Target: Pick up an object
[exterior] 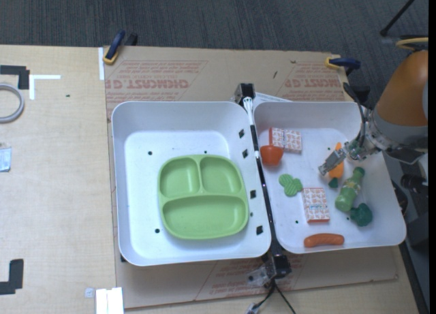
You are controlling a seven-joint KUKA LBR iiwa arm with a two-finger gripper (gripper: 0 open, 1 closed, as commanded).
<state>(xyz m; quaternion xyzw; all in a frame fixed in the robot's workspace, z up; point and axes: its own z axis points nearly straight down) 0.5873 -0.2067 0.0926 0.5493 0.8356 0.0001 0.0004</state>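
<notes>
My gripper (333, 164) hangs low over the right side of the right bin (381, 238), with the grey arm (402, 101) reaching in from the right. It sits right above a small orange piece (333, 182), beside the top of a green bottle (348, 192) that lies tilted. Nothing can be seen held in it. A dark green lump (362, 214) lies just below the bottle. Further left are a patterned box (316, 205), a green leafy toy (291, 184), a red cup (271, 155), a second patterned box (286, 139) and a red sausage (324, 240).
The left bin (129, 169) holds a green divided plate (203, 197). A black clip (245, 92) joins the bins at the back and another (272, 265) at the front. Cardboard (163, 77) lies under both bins.
</notes>
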